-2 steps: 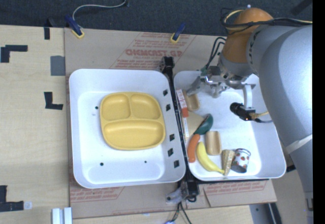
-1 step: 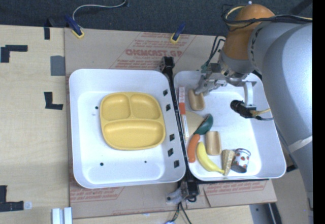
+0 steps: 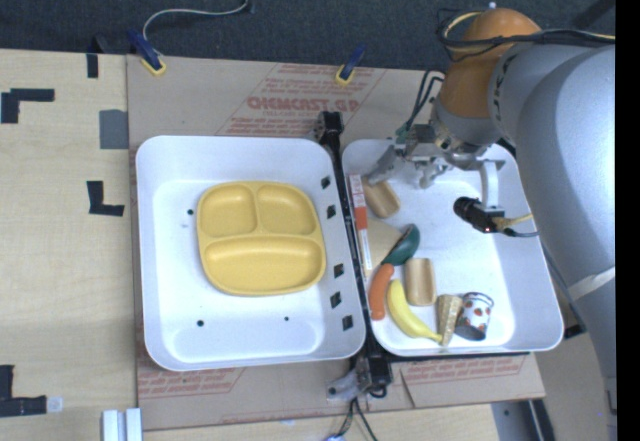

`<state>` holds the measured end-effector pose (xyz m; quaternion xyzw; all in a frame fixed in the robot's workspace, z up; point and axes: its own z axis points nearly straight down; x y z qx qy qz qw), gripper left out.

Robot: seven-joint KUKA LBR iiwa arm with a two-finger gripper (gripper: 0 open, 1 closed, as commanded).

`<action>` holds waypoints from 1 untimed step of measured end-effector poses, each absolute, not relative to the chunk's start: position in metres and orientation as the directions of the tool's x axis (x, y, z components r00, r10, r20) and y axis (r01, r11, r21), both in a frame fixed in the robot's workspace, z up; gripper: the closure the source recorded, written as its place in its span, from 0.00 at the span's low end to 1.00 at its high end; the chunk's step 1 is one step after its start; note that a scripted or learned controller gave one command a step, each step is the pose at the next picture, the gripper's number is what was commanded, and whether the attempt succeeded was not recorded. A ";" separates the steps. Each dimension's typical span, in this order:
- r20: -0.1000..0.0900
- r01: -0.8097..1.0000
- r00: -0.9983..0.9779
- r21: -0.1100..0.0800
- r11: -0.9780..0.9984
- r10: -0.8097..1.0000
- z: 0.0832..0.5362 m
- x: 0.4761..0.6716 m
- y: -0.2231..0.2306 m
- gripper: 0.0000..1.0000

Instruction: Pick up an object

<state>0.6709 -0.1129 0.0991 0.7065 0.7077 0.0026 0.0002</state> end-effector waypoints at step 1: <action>-0.005 1.000 0.000 0.007 0.000 1.000 0.089 0.670 -0.100 0.00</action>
